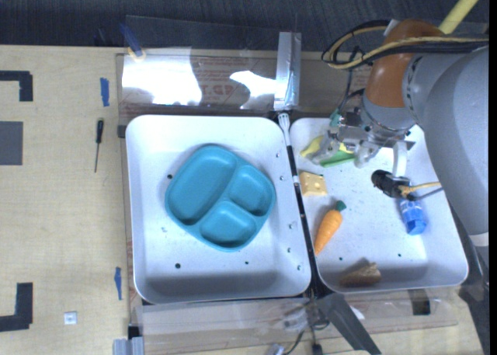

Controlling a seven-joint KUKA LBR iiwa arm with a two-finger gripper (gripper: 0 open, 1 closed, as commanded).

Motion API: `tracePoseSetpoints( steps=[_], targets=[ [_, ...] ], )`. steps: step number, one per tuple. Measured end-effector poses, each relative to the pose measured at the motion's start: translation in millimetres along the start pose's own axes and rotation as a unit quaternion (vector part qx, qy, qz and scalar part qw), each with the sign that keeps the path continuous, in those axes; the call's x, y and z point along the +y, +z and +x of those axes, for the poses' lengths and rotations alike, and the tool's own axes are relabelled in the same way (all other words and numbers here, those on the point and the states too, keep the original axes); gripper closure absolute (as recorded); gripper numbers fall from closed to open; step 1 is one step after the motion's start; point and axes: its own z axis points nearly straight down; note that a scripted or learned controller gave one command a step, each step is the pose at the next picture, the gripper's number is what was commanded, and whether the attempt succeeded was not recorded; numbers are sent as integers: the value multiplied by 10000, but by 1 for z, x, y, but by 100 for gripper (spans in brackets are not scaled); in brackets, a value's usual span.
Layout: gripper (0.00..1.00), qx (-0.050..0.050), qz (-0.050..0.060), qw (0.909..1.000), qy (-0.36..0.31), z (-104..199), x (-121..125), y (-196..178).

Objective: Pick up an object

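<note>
**As the jaws hang low over the far-left corner of one bin, a green piece lies just beneath them**

Camera view from above the counter point(54, 214), with the arm point(388, 85) reaching in from the view's right. The jaws are lowered into the bin on the view's right point(446, 268), near its far wall. Whether they are open or closed cannot be told from this angle, and nothing can be seen gripped between them.

The likeliest object for the pick is the green piece point(334, 158), which is touching or nearly touching the jaws. It sticks out from under them toward the view's left. Its long axis runs roughly across the bin, tilted slightly, so a grasp would probably have to close across that axis. A yellow piece point(312, 146) lies just beside the green one on its far-left side, close enough to be caught or pushed in the same closure.

The other objects in this bin lie nearer the camera:
- a pale cheese-like wedge point(313, 183) by the dividing wall
- a toy carrot point(329, 227) lying at a slant, leaf end toward the far side
- a small blue object point(415, 217) toward the view's right
- a brown lump point(360, 273) against the near wall

The bin on the view's left point(147, 190) holds a blue divided plate point(221, 196), well apart from the jaws
</note>
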Motion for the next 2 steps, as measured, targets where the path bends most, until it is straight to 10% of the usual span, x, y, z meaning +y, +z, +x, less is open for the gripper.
tracePoseSetpoints(
  steps=[2],
  targets=[
    [0,4,-79,9999,92,-35,6,-19]
  ],
)
